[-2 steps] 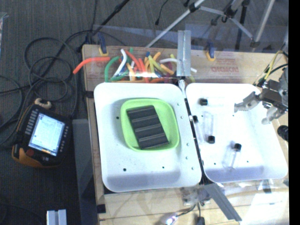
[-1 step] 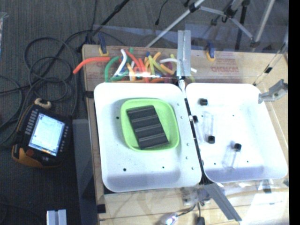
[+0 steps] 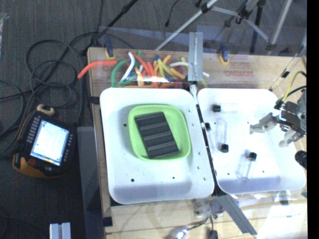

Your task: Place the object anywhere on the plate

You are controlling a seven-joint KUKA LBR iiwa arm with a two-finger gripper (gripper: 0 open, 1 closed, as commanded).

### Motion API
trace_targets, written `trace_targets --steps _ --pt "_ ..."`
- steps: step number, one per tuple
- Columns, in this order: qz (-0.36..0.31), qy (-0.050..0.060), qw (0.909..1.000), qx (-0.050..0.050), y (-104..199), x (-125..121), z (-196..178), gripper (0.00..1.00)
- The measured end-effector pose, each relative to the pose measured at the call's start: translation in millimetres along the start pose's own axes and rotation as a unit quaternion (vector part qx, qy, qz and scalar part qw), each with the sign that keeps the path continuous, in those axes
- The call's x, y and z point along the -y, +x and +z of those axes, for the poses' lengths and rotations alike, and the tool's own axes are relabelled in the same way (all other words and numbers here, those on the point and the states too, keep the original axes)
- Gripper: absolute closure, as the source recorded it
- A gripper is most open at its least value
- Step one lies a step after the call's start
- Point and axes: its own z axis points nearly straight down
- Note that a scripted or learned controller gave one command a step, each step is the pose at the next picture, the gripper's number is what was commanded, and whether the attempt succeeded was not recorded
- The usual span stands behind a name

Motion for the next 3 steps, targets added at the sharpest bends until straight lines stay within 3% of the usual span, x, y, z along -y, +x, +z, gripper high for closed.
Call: trace_targets --steps 1,2,3 --pt "-0.019 0.000 0.9998 0.001 23 -57 61 0.00" --pt "-0.196 -0.001 0.9806 0.001 47 -115 11 0.00" --pt "-0.198 -0.002 0.9802 0.001 17 -70 -48 0.00"
